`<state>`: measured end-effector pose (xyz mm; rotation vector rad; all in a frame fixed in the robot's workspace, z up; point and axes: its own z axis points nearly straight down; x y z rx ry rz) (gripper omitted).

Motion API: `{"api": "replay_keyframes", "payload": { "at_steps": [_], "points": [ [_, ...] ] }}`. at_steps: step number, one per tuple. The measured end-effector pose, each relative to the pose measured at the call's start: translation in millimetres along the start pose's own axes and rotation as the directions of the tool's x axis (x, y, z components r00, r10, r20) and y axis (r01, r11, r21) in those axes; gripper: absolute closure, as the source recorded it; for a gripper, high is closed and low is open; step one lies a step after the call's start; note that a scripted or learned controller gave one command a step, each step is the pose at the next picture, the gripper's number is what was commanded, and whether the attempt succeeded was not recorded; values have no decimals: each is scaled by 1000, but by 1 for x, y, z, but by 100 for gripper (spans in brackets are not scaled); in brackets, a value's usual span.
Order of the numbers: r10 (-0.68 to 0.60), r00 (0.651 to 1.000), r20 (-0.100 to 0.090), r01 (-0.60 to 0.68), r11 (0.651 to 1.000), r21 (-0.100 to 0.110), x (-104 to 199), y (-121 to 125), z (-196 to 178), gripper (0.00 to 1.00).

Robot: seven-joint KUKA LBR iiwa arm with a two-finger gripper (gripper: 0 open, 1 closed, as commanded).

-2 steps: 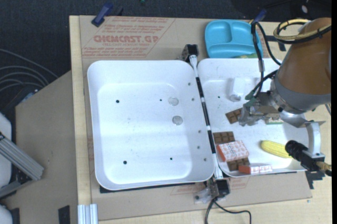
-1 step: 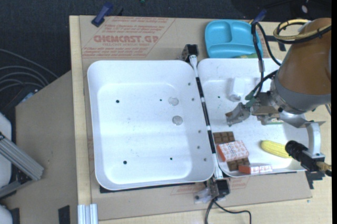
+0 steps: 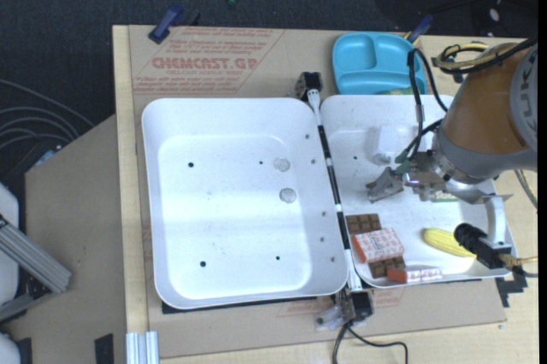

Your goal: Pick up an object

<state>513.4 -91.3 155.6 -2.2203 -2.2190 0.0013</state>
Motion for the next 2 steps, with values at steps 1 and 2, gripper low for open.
{"api": "replay_keyframes", "payload": {
  "at_steps": [1, 2],
  "points": [
    [0, 1000, 0, 0, 1000, 0, -5, -35, -6, 0],
    [-1, 1000, 0, 1, 1000, -1, -2, 2, 71, 0]
  ]
}}
